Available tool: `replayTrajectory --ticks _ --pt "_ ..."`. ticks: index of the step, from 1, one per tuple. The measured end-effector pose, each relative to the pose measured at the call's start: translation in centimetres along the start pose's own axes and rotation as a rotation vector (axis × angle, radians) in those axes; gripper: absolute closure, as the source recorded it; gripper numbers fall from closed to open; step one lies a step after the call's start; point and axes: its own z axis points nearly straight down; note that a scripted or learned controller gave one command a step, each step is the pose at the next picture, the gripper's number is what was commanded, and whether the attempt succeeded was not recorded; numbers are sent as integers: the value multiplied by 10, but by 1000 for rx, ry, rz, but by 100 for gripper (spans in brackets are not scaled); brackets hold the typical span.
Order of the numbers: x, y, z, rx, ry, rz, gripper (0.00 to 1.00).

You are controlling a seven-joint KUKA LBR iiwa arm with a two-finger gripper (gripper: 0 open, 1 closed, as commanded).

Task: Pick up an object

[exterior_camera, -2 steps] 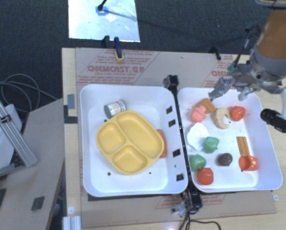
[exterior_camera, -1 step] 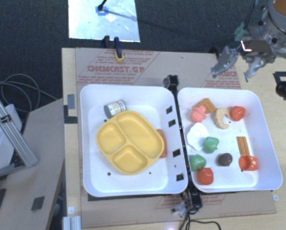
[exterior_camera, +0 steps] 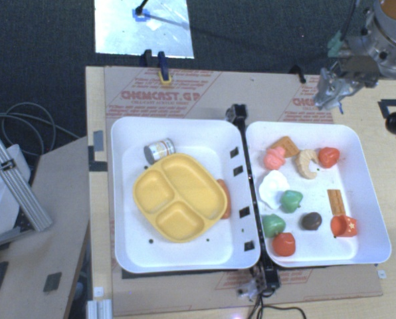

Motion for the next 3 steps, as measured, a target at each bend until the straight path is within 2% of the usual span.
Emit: replayTrajectory --ticks 1,3 --pt "-43 -65 -63 -2 0 13 100" --pt "-41 -61 -81 -4 0 -1 100"
